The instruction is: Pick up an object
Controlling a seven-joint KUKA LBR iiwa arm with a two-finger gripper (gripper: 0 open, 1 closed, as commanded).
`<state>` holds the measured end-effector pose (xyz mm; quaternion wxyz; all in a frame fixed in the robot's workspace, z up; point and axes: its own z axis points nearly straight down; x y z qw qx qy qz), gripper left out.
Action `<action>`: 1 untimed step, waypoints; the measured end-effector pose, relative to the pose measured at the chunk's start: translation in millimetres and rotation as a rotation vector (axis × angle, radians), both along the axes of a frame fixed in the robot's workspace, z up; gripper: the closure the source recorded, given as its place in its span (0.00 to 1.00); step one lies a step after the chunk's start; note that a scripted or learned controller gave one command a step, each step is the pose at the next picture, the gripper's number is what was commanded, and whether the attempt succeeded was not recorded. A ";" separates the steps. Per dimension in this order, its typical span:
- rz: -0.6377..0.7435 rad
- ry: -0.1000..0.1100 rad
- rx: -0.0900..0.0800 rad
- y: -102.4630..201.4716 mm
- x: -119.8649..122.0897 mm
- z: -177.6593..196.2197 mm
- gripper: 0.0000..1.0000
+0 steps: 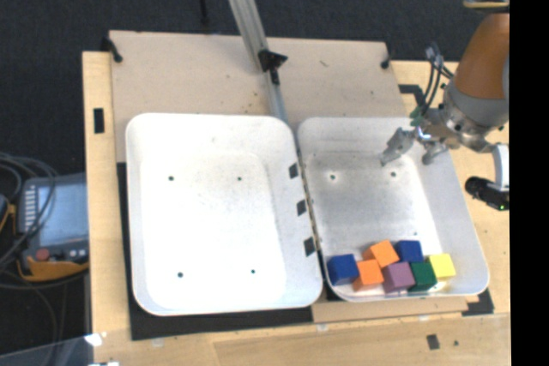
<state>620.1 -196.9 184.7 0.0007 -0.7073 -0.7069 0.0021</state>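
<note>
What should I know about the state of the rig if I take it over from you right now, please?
Gripper: above the far part of the right bin, open, holding nothing.
Blocks: all clustered at the right bin's near edge: two blue, two orange, purple, green, yellow.
Left bin: no blocks.
Done: nothing picked yet.
Left: move to the cluster, grasp one block, lift.

Seven small cubes huddle in the near corner of the right bin (446,193). A blue cube (342,267) sits leftmost, then an orange cube (370,272) with a second orange cube (383,252) just behind it; a purple cube (398,276), a green cube (423,274) and a yellow cube (443,266) follow (all touching or nearly so), a second blue cube (410,250) behind them
</note>
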 end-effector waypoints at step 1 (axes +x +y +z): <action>0.003 -0.002 -0.001 -0.2 7.8 -45.3 0.00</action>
